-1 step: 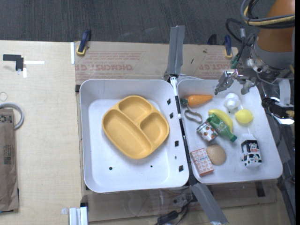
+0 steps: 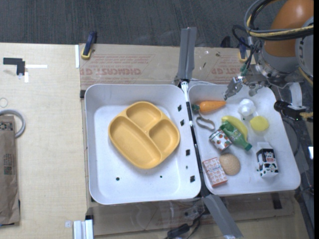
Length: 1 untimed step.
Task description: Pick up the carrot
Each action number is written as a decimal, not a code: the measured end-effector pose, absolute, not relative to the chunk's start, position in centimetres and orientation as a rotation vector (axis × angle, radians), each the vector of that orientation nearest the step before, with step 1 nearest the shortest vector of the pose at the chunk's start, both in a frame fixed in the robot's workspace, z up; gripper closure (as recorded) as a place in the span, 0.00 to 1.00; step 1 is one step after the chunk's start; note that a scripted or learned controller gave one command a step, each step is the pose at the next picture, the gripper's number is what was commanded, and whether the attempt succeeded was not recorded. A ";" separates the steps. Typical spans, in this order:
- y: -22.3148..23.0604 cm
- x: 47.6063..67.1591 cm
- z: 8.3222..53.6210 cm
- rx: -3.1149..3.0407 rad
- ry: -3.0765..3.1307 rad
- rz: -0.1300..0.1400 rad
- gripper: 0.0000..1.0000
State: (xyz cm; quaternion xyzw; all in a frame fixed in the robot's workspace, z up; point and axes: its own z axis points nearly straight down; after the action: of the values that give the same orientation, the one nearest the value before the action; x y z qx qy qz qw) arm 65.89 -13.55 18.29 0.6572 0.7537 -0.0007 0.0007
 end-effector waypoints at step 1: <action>-16.7 61.3 17.2 2.111 2.326 -0.003 0.00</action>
State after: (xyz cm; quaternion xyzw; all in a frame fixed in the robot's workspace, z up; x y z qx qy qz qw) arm 61.30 -16.67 17.16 0.6722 0.7404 -0.0010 0.0001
